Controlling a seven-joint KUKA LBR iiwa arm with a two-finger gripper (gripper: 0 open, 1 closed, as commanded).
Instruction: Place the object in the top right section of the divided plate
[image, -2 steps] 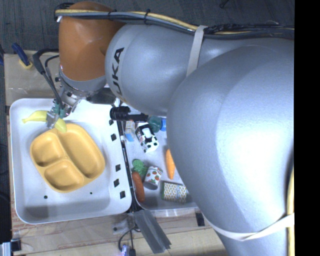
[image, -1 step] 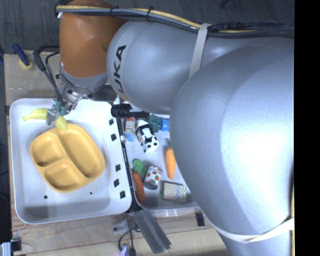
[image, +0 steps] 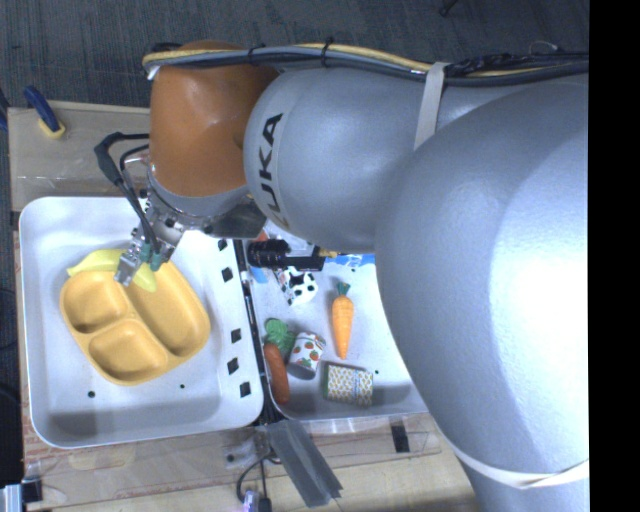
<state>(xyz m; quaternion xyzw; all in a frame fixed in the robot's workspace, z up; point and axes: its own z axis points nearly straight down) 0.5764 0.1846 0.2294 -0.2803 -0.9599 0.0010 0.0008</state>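
Grey arm (image: 480, 200) is being held over both bins; jaws (image: 140, 262), state untellable, are being poised touching the divided plate (image: 135, 320).

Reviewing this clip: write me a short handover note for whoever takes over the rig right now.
Tool: low over the upper edge of the yellow divided plate in the left bin; a yellow object lies at the plate's upper-left rim beside it. Grip unclear.
Right bin: carrot, spotted cow toy, other small toys.
Done: placement can't be confirmed.
Left: confirm the object sits in the top right section, then retract.
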